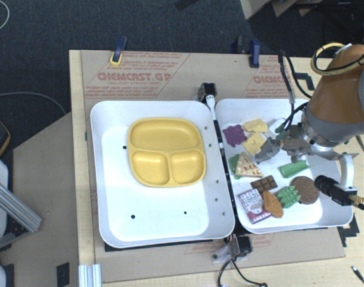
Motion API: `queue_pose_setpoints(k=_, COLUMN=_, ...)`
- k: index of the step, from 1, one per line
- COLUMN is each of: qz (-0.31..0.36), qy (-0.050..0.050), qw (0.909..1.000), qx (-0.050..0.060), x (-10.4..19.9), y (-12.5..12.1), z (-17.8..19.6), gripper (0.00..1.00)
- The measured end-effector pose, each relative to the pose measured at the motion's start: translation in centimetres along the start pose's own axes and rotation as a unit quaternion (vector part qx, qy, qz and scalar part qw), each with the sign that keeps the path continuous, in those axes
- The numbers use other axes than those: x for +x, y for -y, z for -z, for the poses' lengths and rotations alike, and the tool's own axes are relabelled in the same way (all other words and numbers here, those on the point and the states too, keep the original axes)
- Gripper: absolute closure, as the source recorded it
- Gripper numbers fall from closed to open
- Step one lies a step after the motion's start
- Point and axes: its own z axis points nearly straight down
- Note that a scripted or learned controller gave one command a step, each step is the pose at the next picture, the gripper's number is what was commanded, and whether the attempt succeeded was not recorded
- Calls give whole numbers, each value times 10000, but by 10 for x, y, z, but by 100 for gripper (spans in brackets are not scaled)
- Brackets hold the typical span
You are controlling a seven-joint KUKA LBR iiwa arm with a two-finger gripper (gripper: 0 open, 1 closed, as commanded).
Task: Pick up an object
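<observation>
The gripper [269, 150] hovered low over the right bin [325, 219], its state unreadable; nothing lifted, the pick remained.

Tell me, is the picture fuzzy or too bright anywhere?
In the camera view, the yellow tray looks sharp with soft, even light; the left white bin is bright but not glary, with only faint shadows along its rim; the small toy foods in the right bin are a bit fuzzy, and the gripper casts a dark smudge among them.
</observation>
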Motion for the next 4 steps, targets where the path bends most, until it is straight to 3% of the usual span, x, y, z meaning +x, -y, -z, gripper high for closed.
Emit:
queue_pose_setpoints(k=1, qz=14, qy=8, qw=10000, qx=-68, x=0, y=-3, z=7, gripper=0)
queue_pose_setpoints(k=2, qz=10, qy=0, qw=10000, qx=-39, x=-2, y=-2, z=-56, gripper=0)
queue_pose_setpoints(k=3, qz=12, qy=-9, qw=10000, qx=-95, x=-1, y=-6, z=-91, gripper=0)
queue_pose_setpoints(k=4, qz=18, qy=0, qw=9999, qx=-151, x=0, y=-9, z=-76, gripper=100)
